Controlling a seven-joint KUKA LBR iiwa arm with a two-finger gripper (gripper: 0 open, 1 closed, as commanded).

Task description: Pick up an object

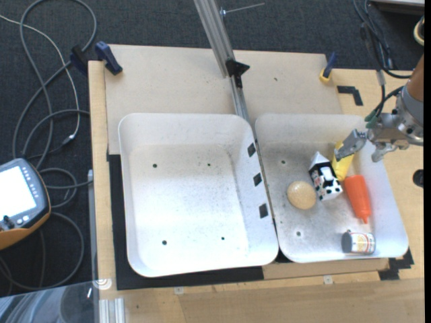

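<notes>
White right bin [387,244] — five objects; hand [367,147] open, holding nothing.

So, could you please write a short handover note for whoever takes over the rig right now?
Gripper: jaws open, holding nothing, over the upper right corner of the right bin, beside the yellow item.
Objects, all in the right bin: yellow item and black-and-white box touching near the middle; tan ball just left of the box; orange bottle to their right; small can lying near the front edge.
Left bin: nothing to pick there.
Done: no grasp yet.
Left: close on one object and lift it. The yellow item looks nearest.
</notes>
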